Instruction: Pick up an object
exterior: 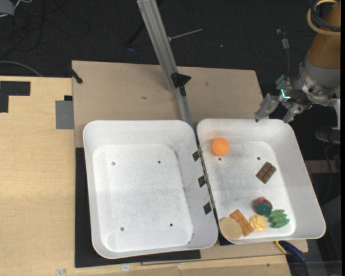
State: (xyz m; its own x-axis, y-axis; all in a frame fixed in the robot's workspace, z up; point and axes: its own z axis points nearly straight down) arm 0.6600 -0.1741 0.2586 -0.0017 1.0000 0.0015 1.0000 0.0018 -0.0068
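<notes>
Camera view, from above and at a slant: pincer (278,109) up over the far right corner of the right bin (302,154), fingers spread apart, nothing between them, well clear of every item below. Left bin (95,154) alongside, touching the right one at the shared rim.

Task's things all in the right bin. Orange ball (220,146) alone near the far left side, closest to the pincer yet apart from it. Brown block (266,172) alone toward the middle right. Crowded along the near edge: tan disc (230,228), orange wafer (241,221), yellow lump (257,222), red and teal piece (263,206), green leafy piece (279,218), several touching or just beside one another.

Risks, as judged from here:
- Ball likely to roll off at the first touch of one finger, slipping out before the close.
- Brown block low and flat, easy to pass over or to push along the floor of the bin.
- Near cluster tight enough to nudge neighbours, catch two at once, or wedge a finger between pieces.
- Descent so close to the far rim liable to strike the bin wall instead of reaching anything.
</notes>
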